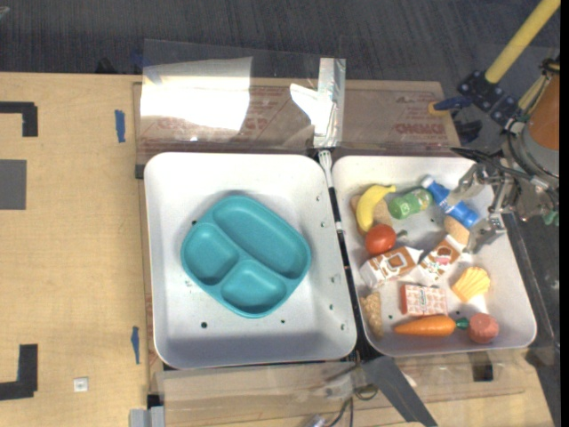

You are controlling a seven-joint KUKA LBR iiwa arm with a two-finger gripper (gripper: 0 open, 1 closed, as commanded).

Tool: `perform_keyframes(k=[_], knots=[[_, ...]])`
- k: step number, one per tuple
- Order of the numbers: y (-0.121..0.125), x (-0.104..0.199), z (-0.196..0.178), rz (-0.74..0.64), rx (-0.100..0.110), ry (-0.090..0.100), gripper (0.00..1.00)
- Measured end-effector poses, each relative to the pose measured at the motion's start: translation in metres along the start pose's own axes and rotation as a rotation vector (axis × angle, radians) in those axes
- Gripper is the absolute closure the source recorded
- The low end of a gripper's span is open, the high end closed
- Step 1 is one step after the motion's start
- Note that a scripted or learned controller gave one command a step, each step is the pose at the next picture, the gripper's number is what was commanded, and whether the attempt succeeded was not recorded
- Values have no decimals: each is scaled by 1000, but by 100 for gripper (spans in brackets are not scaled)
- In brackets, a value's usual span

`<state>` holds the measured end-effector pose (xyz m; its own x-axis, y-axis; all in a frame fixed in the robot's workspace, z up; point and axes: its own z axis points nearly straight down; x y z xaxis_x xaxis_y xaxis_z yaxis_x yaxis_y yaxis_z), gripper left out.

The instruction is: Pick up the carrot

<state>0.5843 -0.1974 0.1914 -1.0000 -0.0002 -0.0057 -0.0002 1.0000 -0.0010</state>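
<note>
Camera view: carrot (425, 326) partly behind carton (421, 299).

Glossy white plastic bins (169, 185), matt teal plastic tray (245, 253), smooth orange plastic carrot (425, 326), bare metal gripper (484, 205).

- Two white bins side by side; left bin (169, 238) holds a teal divided plate (245, 253).
- Right bin (520, 314) crowded with toy food.
- Carrot (425, 326) lies flat near the front wall, just below a small carton (421, 299).
- Banana (371, 205), tomato (380, 238), green can (408, 203) toward the back.
- Gripper (478, 205) over the bin's back right, fingers spread, nothing between them.
</note>
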Motion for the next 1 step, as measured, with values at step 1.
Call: perform_keyframes(k=[1], knots=[[-23, 35, 87, -124, 5, -16, 0]])
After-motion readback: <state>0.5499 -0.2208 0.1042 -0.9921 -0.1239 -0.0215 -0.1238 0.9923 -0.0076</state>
